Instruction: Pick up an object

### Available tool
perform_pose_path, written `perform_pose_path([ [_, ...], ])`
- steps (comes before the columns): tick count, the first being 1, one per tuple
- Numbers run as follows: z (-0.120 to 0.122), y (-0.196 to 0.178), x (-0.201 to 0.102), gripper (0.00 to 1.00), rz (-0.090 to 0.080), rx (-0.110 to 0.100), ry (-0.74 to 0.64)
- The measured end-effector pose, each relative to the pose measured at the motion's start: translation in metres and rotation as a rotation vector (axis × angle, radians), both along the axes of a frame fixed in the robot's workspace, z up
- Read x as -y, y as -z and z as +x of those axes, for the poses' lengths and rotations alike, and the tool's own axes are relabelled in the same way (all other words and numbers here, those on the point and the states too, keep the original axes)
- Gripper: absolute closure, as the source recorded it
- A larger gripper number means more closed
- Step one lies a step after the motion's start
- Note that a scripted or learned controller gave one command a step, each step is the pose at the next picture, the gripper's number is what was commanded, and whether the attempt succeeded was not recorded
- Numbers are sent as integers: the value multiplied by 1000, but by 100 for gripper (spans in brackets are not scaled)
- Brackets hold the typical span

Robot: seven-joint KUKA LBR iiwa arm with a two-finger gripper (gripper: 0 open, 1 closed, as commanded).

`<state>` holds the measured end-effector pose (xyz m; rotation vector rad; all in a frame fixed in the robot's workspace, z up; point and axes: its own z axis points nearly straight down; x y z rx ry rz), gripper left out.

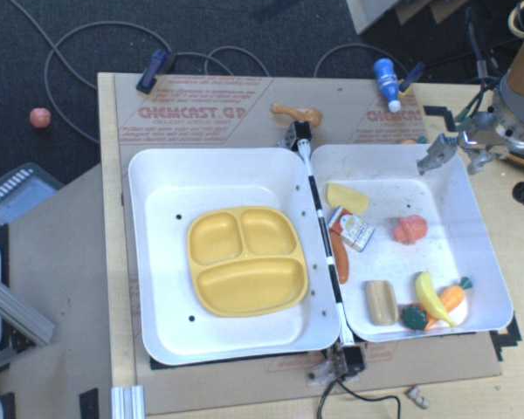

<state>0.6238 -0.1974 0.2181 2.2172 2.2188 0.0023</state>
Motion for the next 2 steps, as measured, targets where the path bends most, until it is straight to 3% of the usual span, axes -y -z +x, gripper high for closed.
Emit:
perform_pose_path([
  [1,-36,134,-6,0,2,-5,0],
  [2,44,72,26,0,0,0,-1],
])
